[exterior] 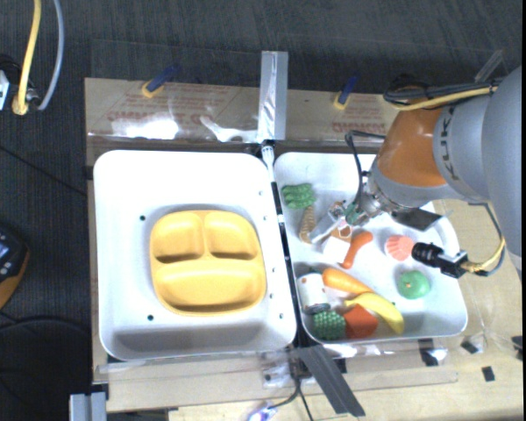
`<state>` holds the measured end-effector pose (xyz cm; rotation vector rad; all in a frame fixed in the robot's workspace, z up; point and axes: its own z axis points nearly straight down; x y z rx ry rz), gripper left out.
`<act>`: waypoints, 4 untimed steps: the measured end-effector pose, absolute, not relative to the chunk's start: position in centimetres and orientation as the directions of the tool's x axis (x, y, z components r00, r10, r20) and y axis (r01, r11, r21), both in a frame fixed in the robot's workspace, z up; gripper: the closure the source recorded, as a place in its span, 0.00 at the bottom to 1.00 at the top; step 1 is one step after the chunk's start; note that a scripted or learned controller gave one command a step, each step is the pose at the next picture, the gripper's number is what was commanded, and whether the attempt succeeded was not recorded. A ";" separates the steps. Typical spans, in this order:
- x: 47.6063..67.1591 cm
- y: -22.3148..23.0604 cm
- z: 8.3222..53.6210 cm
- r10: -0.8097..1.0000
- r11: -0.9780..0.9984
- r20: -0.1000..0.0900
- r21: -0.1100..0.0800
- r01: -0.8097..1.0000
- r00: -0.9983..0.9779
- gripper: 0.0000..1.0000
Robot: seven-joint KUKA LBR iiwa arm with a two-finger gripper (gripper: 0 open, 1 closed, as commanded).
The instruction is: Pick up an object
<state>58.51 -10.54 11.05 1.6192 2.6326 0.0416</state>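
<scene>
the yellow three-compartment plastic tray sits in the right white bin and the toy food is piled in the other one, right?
Not quite. The camera view shows the yellow three-compartment plastic tray in the left white bin; the toy food, such as the yellow plastic banana and green toy apple, is piled in the right white bin.

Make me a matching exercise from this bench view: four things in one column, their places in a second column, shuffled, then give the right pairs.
Things:
1. yellow divided tray
2. banana
3. green apple
4. gripper

Places:
A. near the front edge of the right bin, beside a red piece
B. over the upper middle of the right bin, above the small toys
C. lying in the left bin
D. right side of the right bin, below the black cable plug

Pairs: 1-C, 2-A, 3-D, 4-B
</scene>
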 end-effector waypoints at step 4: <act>54.8 -15.3 8.9 0.994 0.109 -0.007 0.007 0.994 -0.109 0.00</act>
